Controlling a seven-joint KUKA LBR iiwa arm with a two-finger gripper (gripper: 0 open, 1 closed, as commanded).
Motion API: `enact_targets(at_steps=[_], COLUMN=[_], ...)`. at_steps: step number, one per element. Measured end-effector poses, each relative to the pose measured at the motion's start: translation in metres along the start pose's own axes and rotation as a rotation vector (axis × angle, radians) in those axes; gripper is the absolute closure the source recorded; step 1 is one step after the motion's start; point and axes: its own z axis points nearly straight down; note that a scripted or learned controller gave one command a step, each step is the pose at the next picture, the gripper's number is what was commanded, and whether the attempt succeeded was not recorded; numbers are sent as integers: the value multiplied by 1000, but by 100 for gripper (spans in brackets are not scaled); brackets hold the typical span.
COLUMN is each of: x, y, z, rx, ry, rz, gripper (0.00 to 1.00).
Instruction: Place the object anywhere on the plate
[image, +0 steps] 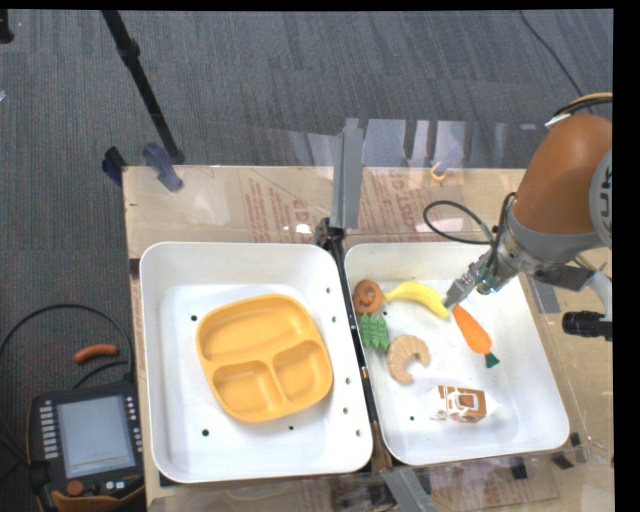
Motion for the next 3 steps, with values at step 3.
enact_targets(at_steps=[3], x=[204], y=[27], z=[-1], rx=[4], ry=[3], rz=[-455], gripper=[100])
